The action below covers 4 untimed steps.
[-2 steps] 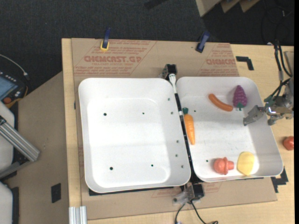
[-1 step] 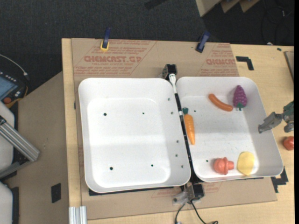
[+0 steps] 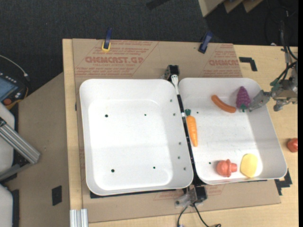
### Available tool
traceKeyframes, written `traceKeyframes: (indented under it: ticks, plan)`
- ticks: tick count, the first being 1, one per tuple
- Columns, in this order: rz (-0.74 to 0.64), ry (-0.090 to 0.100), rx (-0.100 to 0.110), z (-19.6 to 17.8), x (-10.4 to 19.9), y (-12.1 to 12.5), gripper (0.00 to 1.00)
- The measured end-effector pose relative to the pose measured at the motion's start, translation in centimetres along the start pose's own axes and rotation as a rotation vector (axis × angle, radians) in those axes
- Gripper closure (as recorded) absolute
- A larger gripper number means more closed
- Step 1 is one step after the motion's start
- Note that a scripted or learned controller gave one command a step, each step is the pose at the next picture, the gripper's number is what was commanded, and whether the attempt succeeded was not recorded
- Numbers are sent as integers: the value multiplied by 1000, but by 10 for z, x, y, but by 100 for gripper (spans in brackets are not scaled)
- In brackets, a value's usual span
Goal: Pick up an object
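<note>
**A:** How far along are you reading this?

**B:** Early — nothing is lifted yet. Your gripper [image 3: 259, 100] sits at the right bin's [image 3: 265, 131] far right edge, low beside the purple grape bunch [image 3: 242, 97]. I can't tell how its fingers are set; nothing shows between them.

**A:** So the grasp and the lift are both left?

**B:** That's my judgement. The grapes look like the nearest candidate, just beside the gripper — touching or not, you can't say.

**A:** Which way do they lie?

**B:** Long axis runs roughly near-to-far, narrow end toward the bin's far rim. The orange sausage [image 3: 223, 104] just left of them slants, its right end lower in the view. The carrot [image 3: 191, 129] lies along the divider, green top pointing away from you, tip toward you. The red piece [image 3: 226, 167] and yellow lemon [image 3: 249, 165] sit at the near edge.
</note>
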<state>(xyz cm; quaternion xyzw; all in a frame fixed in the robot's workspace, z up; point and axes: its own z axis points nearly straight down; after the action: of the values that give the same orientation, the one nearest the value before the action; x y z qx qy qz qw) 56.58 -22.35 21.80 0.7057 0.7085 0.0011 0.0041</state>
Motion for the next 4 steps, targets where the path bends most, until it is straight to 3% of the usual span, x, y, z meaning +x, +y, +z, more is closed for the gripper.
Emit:
traceKeyframes:
  ticks: [1,2,3,4]
  plan:
    - [8,11,19,117,1,-93,0]
    - [6,2,5,102,0,-87,100]
    - [0,-1,-8,-84,23,-84,100]
    - [3,1,3,-98,18,-85,100]
